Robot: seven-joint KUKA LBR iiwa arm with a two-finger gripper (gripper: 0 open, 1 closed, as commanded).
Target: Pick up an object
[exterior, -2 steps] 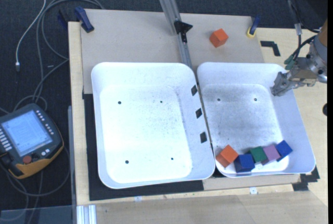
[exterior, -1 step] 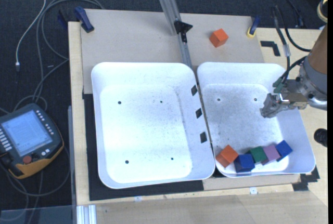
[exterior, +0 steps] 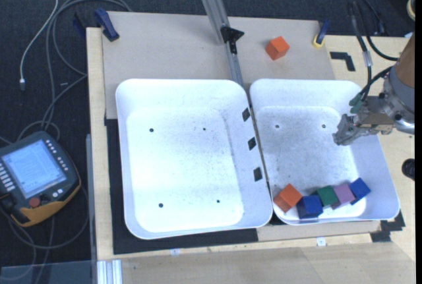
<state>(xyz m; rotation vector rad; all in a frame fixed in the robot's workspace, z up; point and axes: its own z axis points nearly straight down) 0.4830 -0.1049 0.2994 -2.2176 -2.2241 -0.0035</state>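
Two white bins, blocks bunched in right bin's near edge, gripper over right bin.

Right bin [exterior: 290, 95] holds five blocks in a row along its near edge: orange block [exterior: 287, 197], blue block [exterior: 309, 207], green block [exterior: 327, 197], purple block [exterior: 343, 194], second blue block [exterior: 360, 188], all touching or just beside each other. Left bin [exterior: 132, 95] sits alongside. Another orange cube [exterior: 277, 47] lies on the board [exterior: 165, 45] behind the bins. Gripper [exterior: 344, 134] reaches in from right, above right bin's right side, apart from the blocks; can't tell whether it's open or closed, nothing visibly gripped.
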